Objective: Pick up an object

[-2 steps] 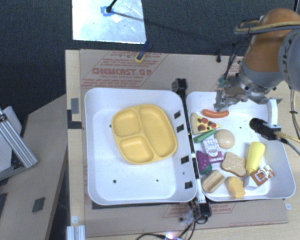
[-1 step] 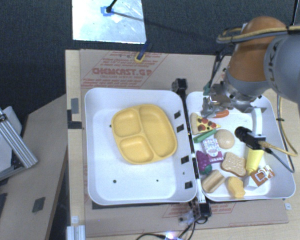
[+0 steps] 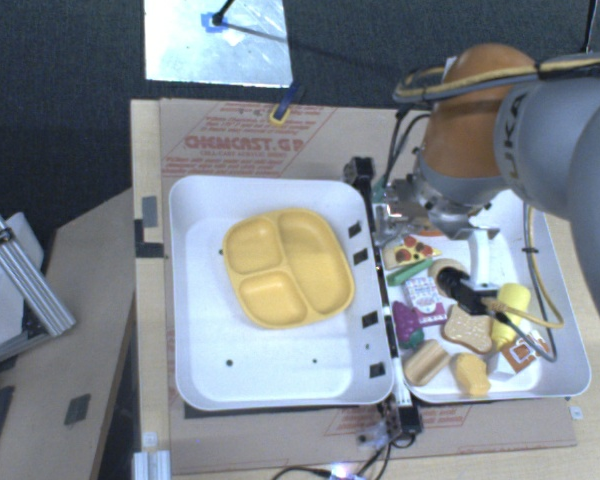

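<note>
honestly, i can't tell whether the grey arm's gripper point(image 3: 421, 230) is spread or closed. it hangs over the upper left of the shallow white right bin point(image 3: 566, 340). the flat red-and-green toy pizza slice point(image 3: 412, 252) lies just below it in frame, its long axis roughly left-right.

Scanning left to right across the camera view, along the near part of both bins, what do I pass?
Yellow divided plate → tan bread-roll toy → yellow toy chunk → small orange-brown block.
</note>
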